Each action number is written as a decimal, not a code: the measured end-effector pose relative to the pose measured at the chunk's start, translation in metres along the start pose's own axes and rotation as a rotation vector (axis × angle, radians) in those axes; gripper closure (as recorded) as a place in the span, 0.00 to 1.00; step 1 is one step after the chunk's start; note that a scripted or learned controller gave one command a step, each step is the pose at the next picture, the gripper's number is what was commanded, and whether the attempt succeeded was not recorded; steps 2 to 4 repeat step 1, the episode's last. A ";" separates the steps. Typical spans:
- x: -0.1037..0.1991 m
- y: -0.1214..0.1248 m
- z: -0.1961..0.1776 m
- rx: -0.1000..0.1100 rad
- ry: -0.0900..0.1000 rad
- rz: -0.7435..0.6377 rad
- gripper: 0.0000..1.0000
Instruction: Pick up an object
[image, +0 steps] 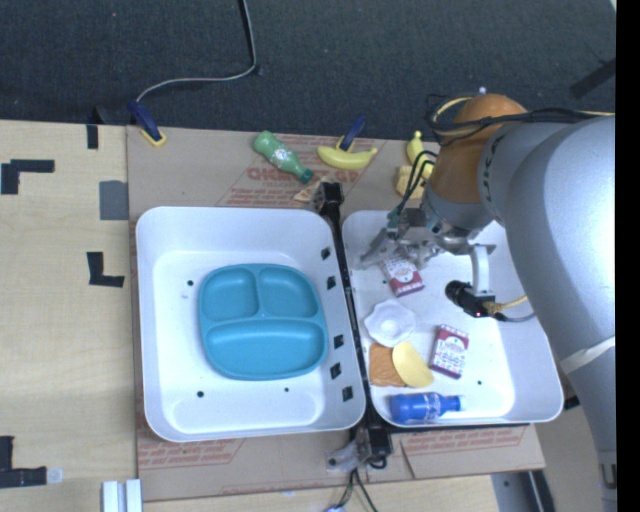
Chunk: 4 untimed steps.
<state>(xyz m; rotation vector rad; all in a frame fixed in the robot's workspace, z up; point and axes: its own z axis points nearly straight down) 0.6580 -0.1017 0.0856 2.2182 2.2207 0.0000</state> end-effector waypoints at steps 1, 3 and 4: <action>0.000 0.000 -0.010 0.001 -0.001 -0.001 1.00; 0.000 0.000 -0.010 0.001 -0.001 -0.001 1.00; 0.000 0.000 -0.010 0.001 -0.001 -0.001 1.00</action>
